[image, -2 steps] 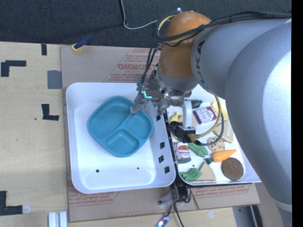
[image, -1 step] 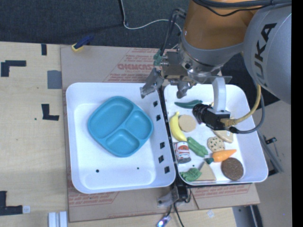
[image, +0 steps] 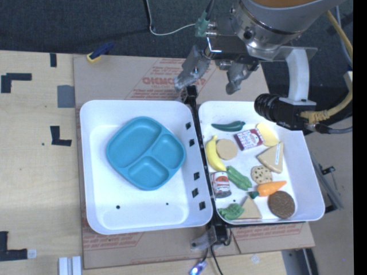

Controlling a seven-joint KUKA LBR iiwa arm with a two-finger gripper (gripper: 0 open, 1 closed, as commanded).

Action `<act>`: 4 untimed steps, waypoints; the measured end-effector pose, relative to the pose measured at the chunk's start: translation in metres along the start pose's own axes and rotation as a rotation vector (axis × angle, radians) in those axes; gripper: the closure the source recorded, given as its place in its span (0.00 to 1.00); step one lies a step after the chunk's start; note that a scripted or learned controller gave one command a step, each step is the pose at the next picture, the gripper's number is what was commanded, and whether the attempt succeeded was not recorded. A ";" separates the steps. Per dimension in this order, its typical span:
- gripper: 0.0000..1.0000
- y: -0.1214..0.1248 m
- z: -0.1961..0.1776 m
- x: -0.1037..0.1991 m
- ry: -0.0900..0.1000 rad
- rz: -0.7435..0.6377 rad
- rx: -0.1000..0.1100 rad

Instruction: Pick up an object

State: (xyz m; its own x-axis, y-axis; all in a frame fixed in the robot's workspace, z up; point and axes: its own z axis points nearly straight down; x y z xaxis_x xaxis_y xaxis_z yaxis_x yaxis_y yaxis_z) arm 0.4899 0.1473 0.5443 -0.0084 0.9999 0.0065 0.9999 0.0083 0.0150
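Tool point(image: 210, 80) open, empty — above bins' far edge, banana point(image: 214, 154) untouched.

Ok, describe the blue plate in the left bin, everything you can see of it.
The blue plate is a light blue divided plate, plastic by the look of it, roughly square with rounded corners. Raised ridges split it into three compartments, one large and two smaller, and all three look bare. It lies flat and right side up on the floor of the left bin, turned at an angle to the bin's walls and sitting toward the back half. Nothing rests on it or touches it apart from the bin floor. The gripper is well away, beyond the bins' far edge.
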 end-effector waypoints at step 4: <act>1.00 -0.007 0.063 0.016 -0.008 0.013 0.016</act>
State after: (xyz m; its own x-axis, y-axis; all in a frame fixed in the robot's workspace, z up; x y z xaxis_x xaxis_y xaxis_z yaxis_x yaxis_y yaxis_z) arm 0.4839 0.1639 0.4809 0.0049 1.0000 -0.0018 1.0000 -0.0049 -0.0008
